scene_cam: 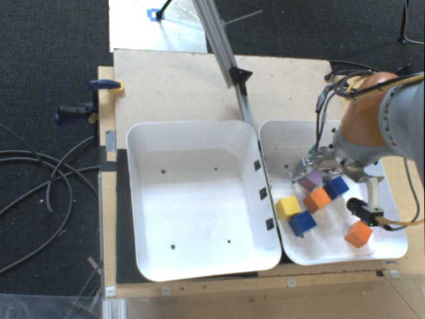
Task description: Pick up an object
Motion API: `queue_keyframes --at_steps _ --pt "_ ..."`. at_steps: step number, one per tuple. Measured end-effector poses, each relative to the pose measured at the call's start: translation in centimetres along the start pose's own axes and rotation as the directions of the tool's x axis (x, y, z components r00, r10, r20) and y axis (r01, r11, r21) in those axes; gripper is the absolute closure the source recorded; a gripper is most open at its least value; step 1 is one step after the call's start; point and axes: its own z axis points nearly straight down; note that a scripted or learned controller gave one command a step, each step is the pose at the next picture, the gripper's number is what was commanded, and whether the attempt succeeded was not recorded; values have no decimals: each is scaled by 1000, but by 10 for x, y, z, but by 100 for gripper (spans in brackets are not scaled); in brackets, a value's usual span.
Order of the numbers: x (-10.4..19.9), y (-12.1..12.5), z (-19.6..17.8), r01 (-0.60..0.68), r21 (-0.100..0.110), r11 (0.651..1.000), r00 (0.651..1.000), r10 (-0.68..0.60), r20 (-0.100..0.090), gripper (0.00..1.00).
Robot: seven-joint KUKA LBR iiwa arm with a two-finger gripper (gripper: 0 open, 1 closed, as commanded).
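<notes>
The left bin (192, 198) sits beside the right bin (385, 244). In the right one, yellow cube (287, 207) and blue cube (303, 222) lie left of my gripper (312, 169), which is just above the purple cube (309, 181); I cannot tell its state.

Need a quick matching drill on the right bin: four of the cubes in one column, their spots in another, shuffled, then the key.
Things:
1. yellow foam cube
2. purple foam cube
3. lone orange foam cube
4. lower dark blue foam cube

Places:
A. right under the gripper
B. apart from the cluster, toward the right bin's near right corner
C. leftmost, close to the bin's left wall
D. just below and right of the yellow one

Pairs: 1-C, 2-A, 3-B, 4-D
</notes>
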Motion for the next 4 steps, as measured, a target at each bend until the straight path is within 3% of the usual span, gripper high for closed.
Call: queue_keyframes --at_steps 1,2,3,4 --pt "-1 3 -12 3 -7 1000 1000 -3 2 100" --pt "71 56 -106 13 -15 1000 1000 -13 0 100" --pt "163 84 -101 14 -7 1000 1000 -14 -2 100" --pt "186 65 -100 8 -2 1000 1000 -8 1 100"
